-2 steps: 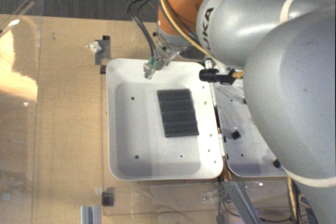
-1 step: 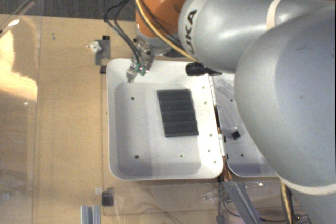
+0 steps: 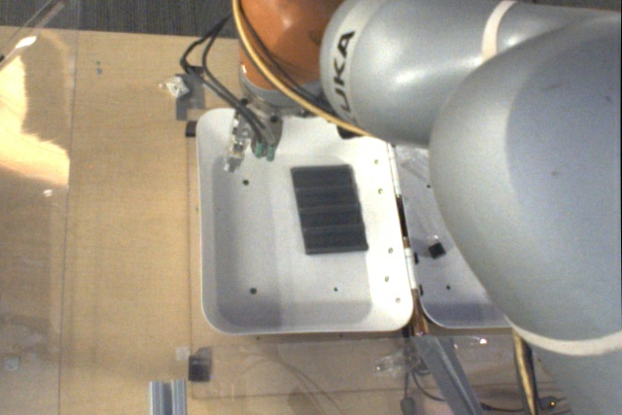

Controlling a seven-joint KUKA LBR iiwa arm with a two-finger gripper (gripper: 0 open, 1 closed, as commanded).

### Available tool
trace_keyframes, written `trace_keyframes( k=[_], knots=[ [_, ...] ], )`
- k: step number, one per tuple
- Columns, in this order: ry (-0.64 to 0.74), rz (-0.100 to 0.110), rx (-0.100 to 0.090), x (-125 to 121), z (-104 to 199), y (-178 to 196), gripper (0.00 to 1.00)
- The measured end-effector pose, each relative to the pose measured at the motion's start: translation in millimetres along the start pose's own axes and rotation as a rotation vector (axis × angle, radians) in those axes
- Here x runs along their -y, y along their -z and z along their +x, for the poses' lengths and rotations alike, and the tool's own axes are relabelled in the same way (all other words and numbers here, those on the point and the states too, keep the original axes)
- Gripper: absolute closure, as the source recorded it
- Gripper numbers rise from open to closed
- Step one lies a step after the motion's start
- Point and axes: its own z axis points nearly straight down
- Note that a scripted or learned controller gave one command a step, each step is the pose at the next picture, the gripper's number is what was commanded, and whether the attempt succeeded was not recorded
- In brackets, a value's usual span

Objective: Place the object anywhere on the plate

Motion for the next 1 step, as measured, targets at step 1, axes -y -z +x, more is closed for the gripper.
trace_keyframes(
  k=[1],
  knots=[
    [0.474,-0.004,0.008,5.3,28.3,-81.4,1.0]
  ],
)
